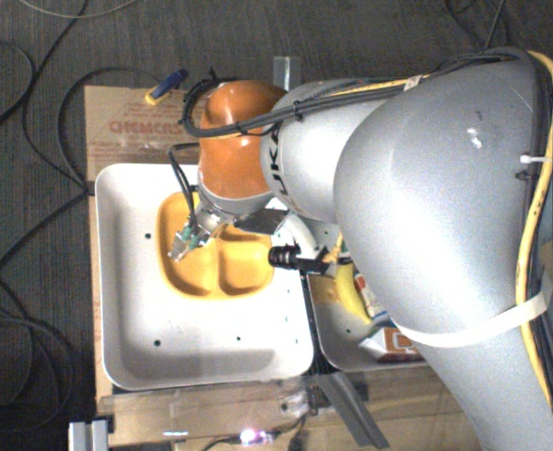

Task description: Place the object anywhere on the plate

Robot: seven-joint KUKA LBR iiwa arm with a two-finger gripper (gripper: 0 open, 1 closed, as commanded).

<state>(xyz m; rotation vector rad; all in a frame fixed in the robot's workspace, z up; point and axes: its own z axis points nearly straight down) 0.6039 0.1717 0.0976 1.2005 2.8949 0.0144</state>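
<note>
Arm point(285, 163) shows "UK"; cardboard point(130, 130) red print, partly legible "Chemi…".

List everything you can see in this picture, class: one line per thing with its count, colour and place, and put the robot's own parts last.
Bins: two, white, side by side on the bench.
Plate: one, yellow, divided, in the left bin.
Packets: yellow and white, count unclear, in the right bin, mostly behind the arm.
Cardboard: one sheet, brown, under the bins.
Clip: one, blue and yellow, on the cardboard's top edge.
Cables: several, dark and white, on the floor.
Arm: one, grey with orange band, from the right.
Gripper: one, over the plate.
</note>
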